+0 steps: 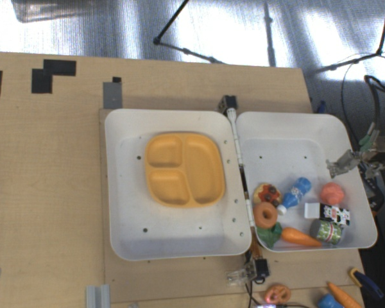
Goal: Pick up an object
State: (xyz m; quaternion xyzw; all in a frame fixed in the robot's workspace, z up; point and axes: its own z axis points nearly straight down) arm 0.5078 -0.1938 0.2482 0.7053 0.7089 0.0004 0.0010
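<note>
The likeliest pick is the pink ball (332,192), sitting in the right bin (289,140) close to its right wall, about halfway between the back and front edges. It lies nearest the gripper (346,161), which hangs over the bin's right rim just above and slightly right of the ball in the picture, so the coming move is a short reach inward and down toward the front. What looks like 2 thin grey fingers (337,166) point into the bin; how far apart they stand I cannot tell at this size, and nothing shows between them.

Being round, the ball has no long axis to line up with (any approach angle should do). Just in front of it sits a small black-and-white carton (334,214), with a green can (325,231) near the front-right corner and a white block (312,210) beside it. Toward the bin's front-left corner are a blue bottle (296,192), a donut (265,215), a carrot (299,237) and a green leafy piece (267,235). The carton is the closest crowding neighbour. The left bin (125,191) carries a yellow divided plate (183,169) at its centre.
</note>
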